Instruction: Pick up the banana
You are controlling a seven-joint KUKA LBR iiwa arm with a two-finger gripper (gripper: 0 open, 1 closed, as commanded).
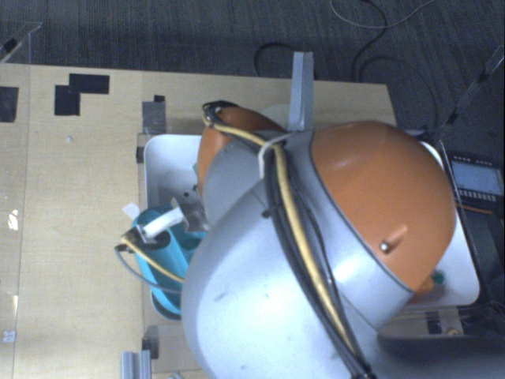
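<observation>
My grey arm (260,290) with its orange band (379,204) reaches in from the right and covers most of both bins. The blue gripper body (167,260), with a white tag and yellow cables on it, hangs over the near left part of the left bin (162,160). The arm's bulk hides what lies under and beside the gripper. A bare strip of the left bin's white floor shows at its far left corner.
The wooden bench (71,212) stretches to the left, with black marks near its far edge. A grey upright post (302,89) stands behind the bins. A sliver of the right bin (467,279) shows past the arm. Cables lie on the dark floor (197,14).
</observation>
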